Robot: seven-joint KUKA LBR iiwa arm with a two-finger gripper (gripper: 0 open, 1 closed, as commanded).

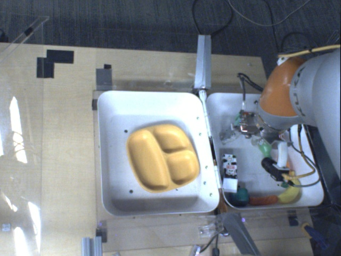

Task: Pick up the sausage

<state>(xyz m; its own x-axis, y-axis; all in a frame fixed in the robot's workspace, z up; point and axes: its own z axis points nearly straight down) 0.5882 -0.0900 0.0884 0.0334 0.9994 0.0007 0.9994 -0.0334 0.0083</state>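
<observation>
Sausage (264, 200), reddish-orange, lies lengthwise against the front wall of the right-hand bin (224, 108), near the front-right corner. It sits btwn a dark green round obj. (240, 196) on its left and a yellow banana-like item (290, 194) on its right; contact w/ either can't be judged.

Just behind the green obj., along the bin's left wall: a white block (230, 184), then a small black-and-white item (229, 165).

Further back, mid-bin: a small green piece (265, 147) beside a white piece (281, 154), both partly under the wrist.

Gripper (237, 131) hangs over the rear half of the same bin, well apart from the sausage; how wide it stands can't be told at this res.

Arm (314, 89), grey w/ orange band, enters from view right.

Left-hand bin (106, 143) holds a yellow three-compartment dish (162, 156), approx. centred.

Rear of bench: upright metal post (203, 63) at the junction of the two bins, and black tape marks (53, 60) to far left.
</observation>
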